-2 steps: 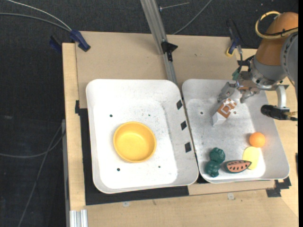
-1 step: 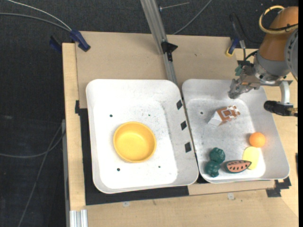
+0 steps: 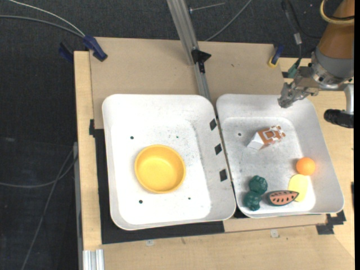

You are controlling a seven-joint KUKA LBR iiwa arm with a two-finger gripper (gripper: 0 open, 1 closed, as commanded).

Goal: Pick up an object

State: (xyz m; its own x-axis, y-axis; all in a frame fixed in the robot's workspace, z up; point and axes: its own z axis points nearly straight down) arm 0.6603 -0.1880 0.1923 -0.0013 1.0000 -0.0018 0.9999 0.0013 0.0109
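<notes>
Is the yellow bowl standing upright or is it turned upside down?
Upright. The yellow bowl in the left bin shows its open inside and rim facing up.

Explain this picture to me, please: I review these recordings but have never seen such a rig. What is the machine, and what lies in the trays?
One camera looks down at a slant on a bench. The grey and orange machine at the right is a robot arm; its claw hangs over the far edge of the right bin, holding nothing visible. That bin holds a small white and orange box, an orange ball, a yellow piece, a watermelon slice toy and a dark green toy. The left bin holds a yellow bowl.
</notes>
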